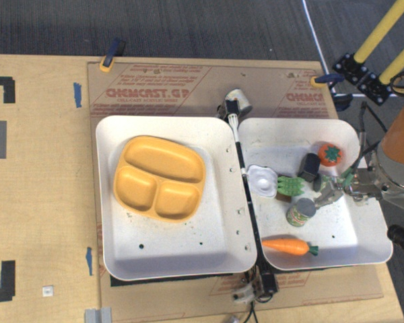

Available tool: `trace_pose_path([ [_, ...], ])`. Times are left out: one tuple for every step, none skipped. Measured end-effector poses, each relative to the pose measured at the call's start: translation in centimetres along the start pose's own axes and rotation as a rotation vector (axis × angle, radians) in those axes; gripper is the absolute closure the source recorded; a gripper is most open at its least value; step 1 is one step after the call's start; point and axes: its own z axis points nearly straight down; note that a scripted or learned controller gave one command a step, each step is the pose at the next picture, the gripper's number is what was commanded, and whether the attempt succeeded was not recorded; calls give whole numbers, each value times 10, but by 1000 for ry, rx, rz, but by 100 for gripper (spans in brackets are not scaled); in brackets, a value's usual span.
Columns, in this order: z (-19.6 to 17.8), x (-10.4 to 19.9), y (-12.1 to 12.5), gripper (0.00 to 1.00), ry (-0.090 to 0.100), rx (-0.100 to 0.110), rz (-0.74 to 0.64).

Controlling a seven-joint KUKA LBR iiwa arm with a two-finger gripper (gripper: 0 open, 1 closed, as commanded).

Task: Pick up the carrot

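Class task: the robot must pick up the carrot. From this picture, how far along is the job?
Nothing is done yet: the carrot lies on the right bin's floor near its front edge. In hand: the gripper sits above and to the right, apart from it. Left: reach, grasp, lift.

One fixed camera looks down at a slant on both white bins [114,200].
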Motion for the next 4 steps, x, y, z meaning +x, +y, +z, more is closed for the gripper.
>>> trace_pose_path([
  [3, 88, -6, 0, 1, 2, 78],
  [3, 140, -5, 0, 0, -2, 296],
  [3, 184, -6, 0, 0, 2, 64],
  [3, 173, -6, 0, 1, 2, 3],
])
